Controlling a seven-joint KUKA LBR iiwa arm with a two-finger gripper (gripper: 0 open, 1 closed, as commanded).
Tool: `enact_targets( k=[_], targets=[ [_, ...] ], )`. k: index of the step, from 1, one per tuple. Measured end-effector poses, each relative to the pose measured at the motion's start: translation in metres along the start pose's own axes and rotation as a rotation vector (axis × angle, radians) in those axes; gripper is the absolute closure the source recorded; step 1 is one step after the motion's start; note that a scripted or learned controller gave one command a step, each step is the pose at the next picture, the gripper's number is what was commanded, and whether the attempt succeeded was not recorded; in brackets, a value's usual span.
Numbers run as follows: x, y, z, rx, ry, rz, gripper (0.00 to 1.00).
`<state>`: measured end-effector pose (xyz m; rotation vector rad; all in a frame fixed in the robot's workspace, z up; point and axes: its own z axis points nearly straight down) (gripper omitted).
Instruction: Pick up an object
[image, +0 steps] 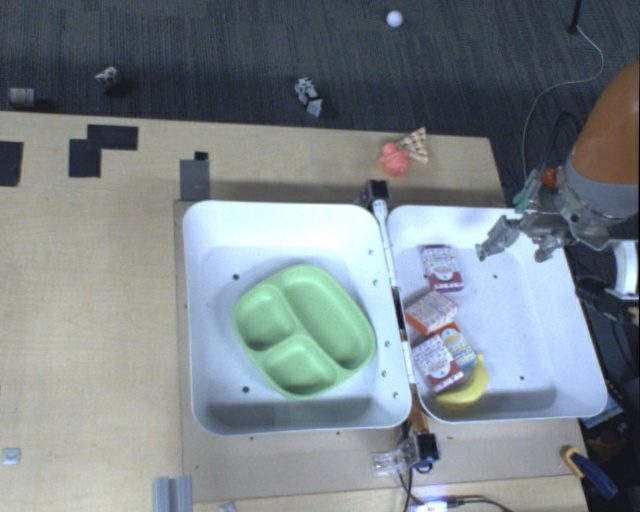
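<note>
Hovering spread over the right bin (560, 330), the pincer (520, 243) clears the upright carton (441, 267).

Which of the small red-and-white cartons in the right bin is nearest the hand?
The topmost carton, lying apart from the two lower ones, closest to the hand.

small cartons (433, 311) in right bin (540, 330)

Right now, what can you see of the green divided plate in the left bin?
The green plate is pale green and looks like plastic, a rounded rectangle with three compartments: two above and one lower. All three look empty. It lies flat and right side up, turned at a slant, near the middle of the left bin, resting on the bin's floor. Nothing else touches it.
</note>
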<state>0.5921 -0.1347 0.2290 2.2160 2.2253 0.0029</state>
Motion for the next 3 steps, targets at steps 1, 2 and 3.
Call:
enact_targets(
  k=[1, 2, 3],
  targets=[
    [0.049, 0.021, 0.143, -0.005, -0.001, 0.000, 0.00],
    [0.049, 0.023, 0.131, -0.011, -0.001, 0.000, 1.00],
    [0.108, -0.036, 0.044, -0.002, 0.001, -0.001, 1.00]
  ],
)
